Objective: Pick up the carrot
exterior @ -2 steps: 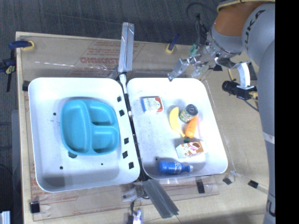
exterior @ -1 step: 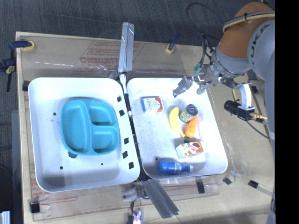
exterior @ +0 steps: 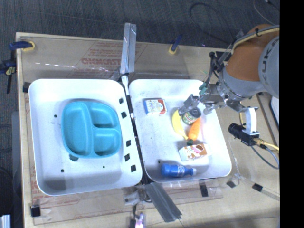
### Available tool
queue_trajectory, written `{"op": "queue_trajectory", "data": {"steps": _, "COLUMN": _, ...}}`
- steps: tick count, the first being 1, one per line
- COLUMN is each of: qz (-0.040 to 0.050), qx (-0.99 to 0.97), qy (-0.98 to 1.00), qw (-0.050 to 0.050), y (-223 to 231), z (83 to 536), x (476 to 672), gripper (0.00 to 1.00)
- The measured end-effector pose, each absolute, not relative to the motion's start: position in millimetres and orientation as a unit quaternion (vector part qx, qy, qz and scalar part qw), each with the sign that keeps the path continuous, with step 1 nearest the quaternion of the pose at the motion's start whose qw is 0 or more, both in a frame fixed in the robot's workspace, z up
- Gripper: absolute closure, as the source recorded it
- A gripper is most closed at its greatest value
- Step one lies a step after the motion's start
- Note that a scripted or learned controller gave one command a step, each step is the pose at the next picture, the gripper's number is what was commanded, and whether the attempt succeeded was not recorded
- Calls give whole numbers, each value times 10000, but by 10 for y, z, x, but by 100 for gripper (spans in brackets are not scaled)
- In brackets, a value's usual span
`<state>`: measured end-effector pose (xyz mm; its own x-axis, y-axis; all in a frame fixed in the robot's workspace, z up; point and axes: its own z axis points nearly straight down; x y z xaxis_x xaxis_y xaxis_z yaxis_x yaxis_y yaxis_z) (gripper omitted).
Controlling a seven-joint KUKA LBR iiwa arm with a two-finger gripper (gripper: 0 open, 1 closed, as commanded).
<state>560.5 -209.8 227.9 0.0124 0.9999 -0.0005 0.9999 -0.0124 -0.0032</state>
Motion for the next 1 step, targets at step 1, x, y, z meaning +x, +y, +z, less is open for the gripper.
{"op": "queue_trajectory", "data": {"steps": 1, "qz": 14, "qx": -7178, "qy": -6963, "qw": 16, "y": -2081, "z": 2194, "x": 5491, "gripper": 0}}
